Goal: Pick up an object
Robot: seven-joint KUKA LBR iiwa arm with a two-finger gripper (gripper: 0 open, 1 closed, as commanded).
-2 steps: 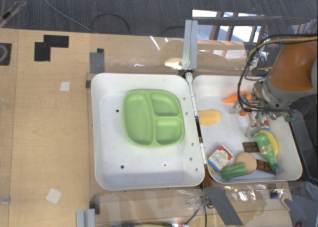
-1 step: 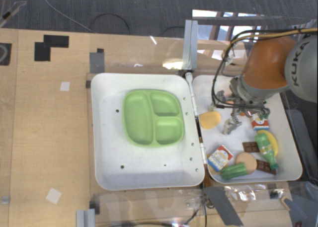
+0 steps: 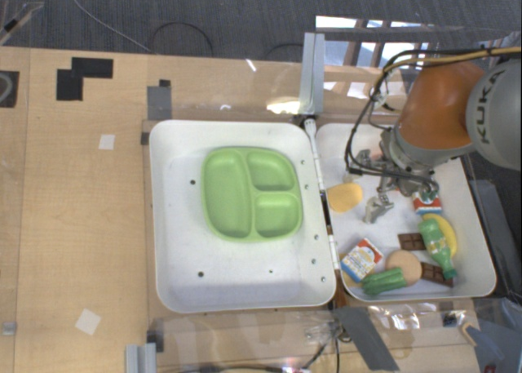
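Tool (image 3: 378, 207) hangs in right bin (image 3: 481, 241); green plate (image 3: 249, 193) fills left bin (image 3: 175, 224).

Even, bright overhead light; glare patch on the table (image 3: 287, 106) toward 12 o'clock, soft shadows, slightly soft focus throughout, mild grain.

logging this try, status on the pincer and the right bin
Pincer low over bare floor of right bin, nothing between its fingers. Yellow piece just left of it, untouched. Other toys lie nearer the bin's front.

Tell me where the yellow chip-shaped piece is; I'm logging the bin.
The yellow chip-shaped piece lies in the right bin, against its left wall, just left of the gripper.
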